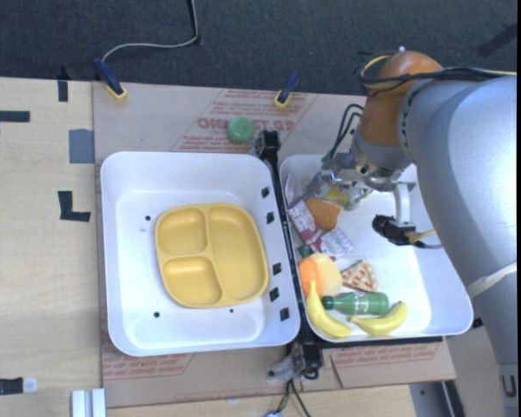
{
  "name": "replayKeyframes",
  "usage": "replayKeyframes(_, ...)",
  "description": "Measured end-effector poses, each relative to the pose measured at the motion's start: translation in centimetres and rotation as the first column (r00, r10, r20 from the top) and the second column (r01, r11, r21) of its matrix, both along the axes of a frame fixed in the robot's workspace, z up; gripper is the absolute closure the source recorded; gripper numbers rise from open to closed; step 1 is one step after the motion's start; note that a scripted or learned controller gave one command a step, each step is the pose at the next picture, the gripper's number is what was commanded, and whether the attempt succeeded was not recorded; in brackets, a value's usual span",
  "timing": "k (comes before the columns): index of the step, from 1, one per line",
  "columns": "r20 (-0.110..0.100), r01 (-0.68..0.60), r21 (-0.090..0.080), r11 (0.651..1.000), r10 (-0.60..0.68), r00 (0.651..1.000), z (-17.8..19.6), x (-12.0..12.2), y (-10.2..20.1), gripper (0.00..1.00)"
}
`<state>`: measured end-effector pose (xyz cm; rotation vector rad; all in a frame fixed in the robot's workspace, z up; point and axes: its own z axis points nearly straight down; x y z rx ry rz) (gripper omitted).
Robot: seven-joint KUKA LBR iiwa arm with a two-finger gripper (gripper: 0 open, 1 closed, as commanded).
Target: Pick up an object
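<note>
My gripper (339, 186) hangs low over the back left part of the right bin (434, 272), under the orange wrist band. Just below it lies a brown bun-like piece (325, 215), beside a red and white snack packet (300, 216). A second small packet (335, 243) lies nearer the middle. Toward the front are an orange (307, 270), a pale yellow piece (327, 275), a waffle-like wedge (360, 276), a green bottle (358, 302) lying on its side, and two bananas (326, 319) (384, 321). Nothing is seen lifted off the bin floor.
The left bin (126, 189) holds a yellow divided plate (213, 254). A green round object (240, 129) sits on the cardboard behind the bins. A black part (394, 228) juts over the right bin. The grey arm covers the bin's right side.
</note>
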<state>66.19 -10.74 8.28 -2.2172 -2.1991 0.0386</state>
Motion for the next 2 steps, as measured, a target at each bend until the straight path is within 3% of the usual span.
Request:
replayKeyframes(1, -0.002, -0.002, -0.004, 1.000, 0.002, 1.000, 0.96, -0.03, -0.10, 1.00)
replayKeyframes(2, -0.002, -0.002, -0.005, 1.000, 0.002, 1.000, 0.97, -0.03, -0.12, 0.00)
